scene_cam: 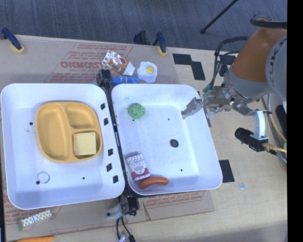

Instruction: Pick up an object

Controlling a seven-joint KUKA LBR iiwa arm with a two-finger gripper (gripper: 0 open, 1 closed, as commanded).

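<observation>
The end effector (192, 107) is hovering at the upper right rim of the right bin (204, 155), reaching in from the arm (257, 59) on the right. Nothing is sitting between its fingers; whether they are spread or closed I cannot tell from this angle.

Candidate objects are lying in the right bin: a green ball (137, 111) near the upper left, a small dark disc (174, 143) at centre, and a red-and-white packet (137, 166) beside a sausage (153, 182) against the lower wall. Judging by position, the arm is standing clear of all of them, so the pick is not yet begun.

The left bin (15, 185) is holding a yellow divided plate (53, 130) with a pale yellow block (85, 143) in one compartment.

The tabletop (242, 205) is carrying cardboard sheeting under the bins, clamped at the far edge by blue clips (13, 40). Grey carpet (141, 9) is running beyond.
</observation>
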